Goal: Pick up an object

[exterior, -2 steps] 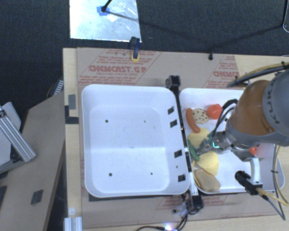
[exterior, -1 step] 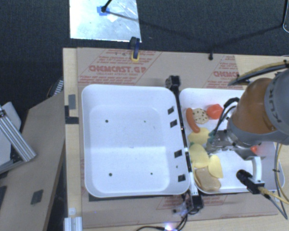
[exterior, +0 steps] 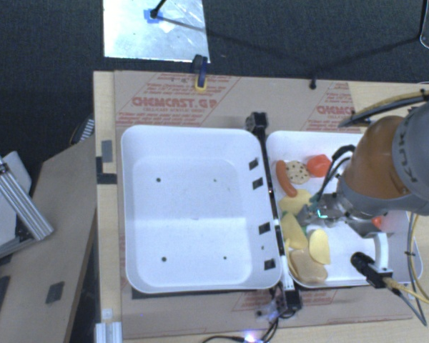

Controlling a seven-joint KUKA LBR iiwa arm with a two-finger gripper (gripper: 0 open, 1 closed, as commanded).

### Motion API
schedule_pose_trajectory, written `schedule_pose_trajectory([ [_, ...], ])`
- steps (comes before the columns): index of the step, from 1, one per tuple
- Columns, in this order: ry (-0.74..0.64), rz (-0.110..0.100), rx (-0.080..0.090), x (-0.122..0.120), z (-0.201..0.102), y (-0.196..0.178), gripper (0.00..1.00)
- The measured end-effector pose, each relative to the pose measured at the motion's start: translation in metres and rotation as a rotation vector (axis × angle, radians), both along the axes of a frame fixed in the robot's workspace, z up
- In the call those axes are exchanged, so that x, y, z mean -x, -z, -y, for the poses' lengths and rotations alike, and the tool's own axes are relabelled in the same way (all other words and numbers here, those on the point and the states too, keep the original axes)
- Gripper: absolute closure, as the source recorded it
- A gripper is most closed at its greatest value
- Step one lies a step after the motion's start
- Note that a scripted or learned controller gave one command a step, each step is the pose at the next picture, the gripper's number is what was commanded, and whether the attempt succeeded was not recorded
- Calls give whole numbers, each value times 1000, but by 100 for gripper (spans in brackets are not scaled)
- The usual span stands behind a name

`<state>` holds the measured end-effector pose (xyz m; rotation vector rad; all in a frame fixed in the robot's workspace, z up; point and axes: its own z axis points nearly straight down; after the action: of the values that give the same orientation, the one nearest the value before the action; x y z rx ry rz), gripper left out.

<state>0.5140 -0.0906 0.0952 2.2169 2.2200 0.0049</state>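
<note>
Right, the arm (exterior: 386, 166) is down over the right bin (exterior: 289, 143) with its gripper (exterior: 320, 211) low among the food there, hot dog (exterior: 286, 179), cookie (exterior: 296, 169), tomato (exterior: 318, 165) far, yellow pieces (exterior: 309, 247) near, grip state hidden, left bin (exterior: 193, 209) beside it.

The surface (exterior: 222, 98) is a tan board printed with red lettering, and two shallow white bins sit on it side by side. The left bin (exterior: 193, 209) lies toward nine o'clock, the right bin (exterior: 289, 141) toward three, their rims touching along a black clipped seam.
</note>
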Motion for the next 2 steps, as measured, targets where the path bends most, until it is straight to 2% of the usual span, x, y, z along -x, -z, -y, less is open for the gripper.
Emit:
schedule_pose_trajectory([
  [1, 0, 2, 0, -1, 0, -11, 100],
  [2, 4, 5, 13, 0, 7, -11, 0],
])
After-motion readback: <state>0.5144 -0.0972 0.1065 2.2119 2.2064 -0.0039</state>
